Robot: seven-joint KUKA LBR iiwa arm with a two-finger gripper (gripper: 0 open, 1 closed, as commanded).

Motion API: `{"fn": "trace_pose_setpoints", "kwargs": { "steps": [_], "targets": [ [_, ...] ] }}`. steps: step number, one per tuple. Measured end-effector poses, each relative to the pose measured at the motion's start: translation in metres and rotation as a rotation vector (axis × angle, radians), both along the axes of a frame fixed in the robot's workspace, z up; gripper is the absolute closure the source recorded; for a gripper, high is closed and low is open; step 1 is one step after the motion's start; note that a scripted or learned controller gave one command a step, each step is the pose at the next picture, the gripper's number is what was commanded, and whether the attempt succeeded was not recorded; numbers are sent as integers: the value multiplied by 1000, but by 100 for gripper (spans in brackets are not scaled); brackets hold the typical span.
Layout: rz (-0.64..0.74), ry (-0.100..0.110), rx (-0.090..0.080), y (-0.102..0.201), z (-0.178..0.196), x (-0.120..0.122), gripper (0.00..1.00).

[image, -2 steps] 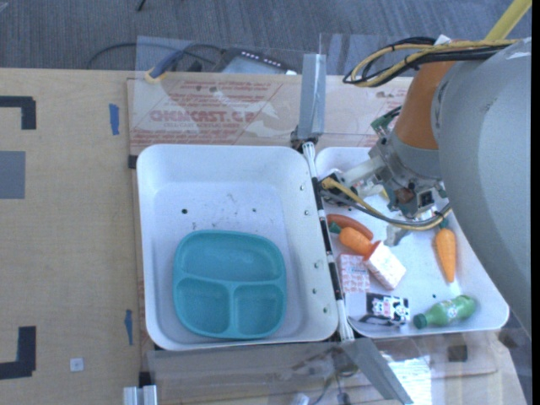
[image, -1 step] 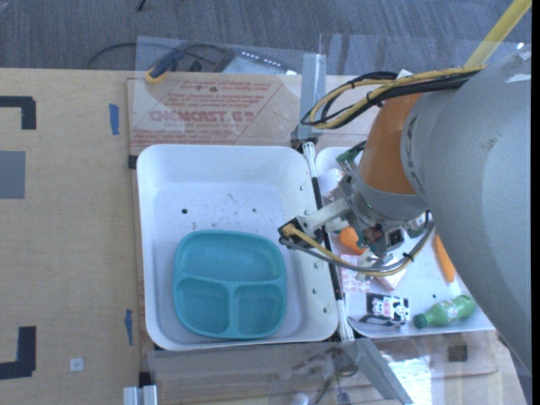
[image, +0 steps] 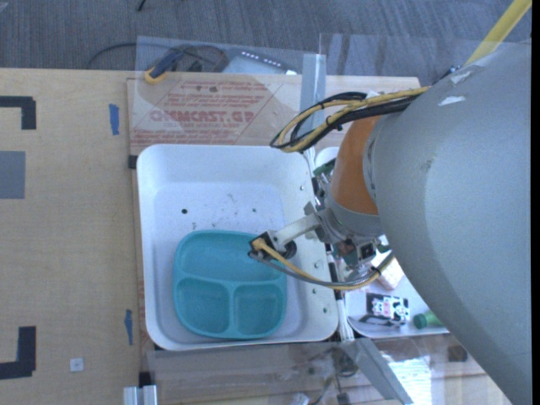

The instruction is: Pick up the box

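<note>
A small white box (image: 389, 308) with red and black print lies in the right bin (image: 396, 329), near its front edge. My gripper (image: 363, 264) hangs just above and left of the box, over the divider between the two bins. The grey arm with its orange band (image: 353, 175) covers most of the right bin. Nothing visible is held by the gripper.
A teal divided plate (image: 229, 285) fills the front half of the left bin (image: 211, 184). A yellow-tipped cable (image: 268, 250) loops from the wrist over the plate's right rim. A green object (image: 427, 318) lies just right of the box.
</note>
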State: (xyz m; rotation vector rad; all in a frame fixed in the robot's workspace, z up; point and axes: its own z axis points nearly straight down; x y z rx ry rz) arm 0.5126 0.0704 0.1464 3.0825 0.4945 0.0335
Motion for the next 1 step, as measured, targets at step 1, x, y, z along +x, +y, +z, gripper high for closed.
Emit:
{"fn": "trace_pose_setpoints", "kwargs": {
  "steps": [1],
  "targets": [
    [-31,-6,-12,5,-8,2,0]
  ]
}}
